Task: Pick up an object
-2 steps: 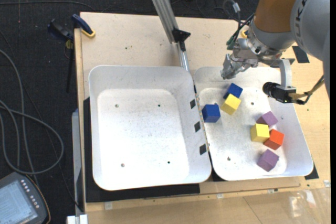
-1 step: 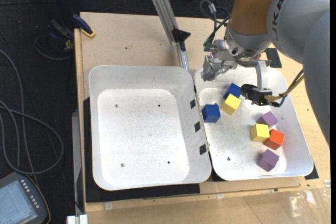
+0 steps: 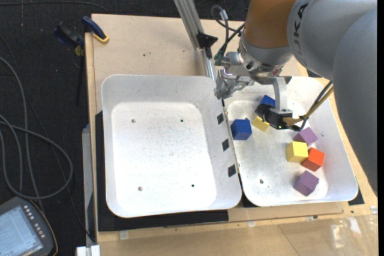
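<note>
**A:** Right, you've got the gripper (image 3: pixel 227 88) hanging over the rim where the two bins meet, at the top edge of the right bin (image 3: pixel 336 189). I honestly cannot tell how its pincer stands; it's too blurred against the wrist.

**B:** And the targets?

**A:** All in the right bin. Your closest is the blue cube (image 3: pixel 241 129), at about five o'clock from the gripper, standing apart from the small yellow block (image 3: pixel 260 123). Down at four o'clock sits a cluster: yellow cube (image 3: pixel 296 151), orange cube (image 3: pixel 313 158), and a purple cube (image 3: pixel 306 182) below them.

**B:** Advice?

**A:** I'd take the blue one: its sides are free. Square up to its flat faces, and stay off the rim as you descend.
</note>
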Available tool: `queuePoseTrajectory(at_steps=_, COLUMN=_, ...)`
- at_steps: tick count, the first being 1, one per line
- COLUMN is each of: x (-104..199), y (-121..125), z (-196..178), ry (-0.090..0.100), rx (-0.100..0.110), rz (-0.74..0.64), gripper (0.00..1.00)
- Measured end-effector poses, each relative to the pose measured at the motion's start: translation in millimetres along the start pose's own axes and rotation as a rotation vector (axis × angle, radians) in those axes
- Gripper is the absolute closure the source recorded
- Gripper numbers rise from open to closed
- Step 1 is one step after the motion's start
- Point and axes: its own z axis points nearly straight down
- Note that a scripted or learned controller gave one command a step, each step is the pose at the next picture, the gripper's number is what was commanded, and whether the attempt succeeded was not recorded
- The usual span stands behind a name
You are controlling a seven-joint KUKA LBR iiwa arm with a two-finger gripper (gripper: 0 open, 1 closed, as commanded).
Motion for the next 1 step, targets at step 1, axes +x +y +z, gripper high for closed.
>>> queuePoseTrajectory(at_steps=1, x=48.0, y=-15.7, z=-9.7, ry=0.001, rx=-0.001, rz=-0.001, gripper=1.0)
